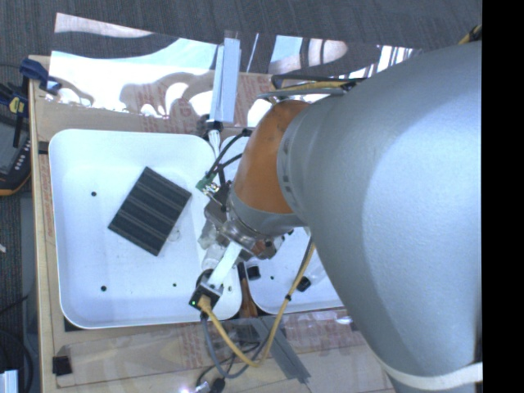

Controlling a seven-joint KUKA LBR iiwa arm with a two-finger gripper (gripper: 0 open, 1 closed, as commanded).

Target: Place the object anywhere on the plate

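A dark ribbed rectangular slab (151,210) lies flat and turned at an angle in the middle of the left white bin (82,293). My gripper (215,237) hangs over the divide between the two bins, just right of the slab and apart from it. The grey arm with its orange band (266,166) covers the gripper from above. I see no object in its grasp.
The arm's bulk hides most of the right bin (282,300); a small strip of its near-left corner shows. A yellow cable (278,318) loops down over the bench's front edge. Tools lie off the bench at the far left (15,146).
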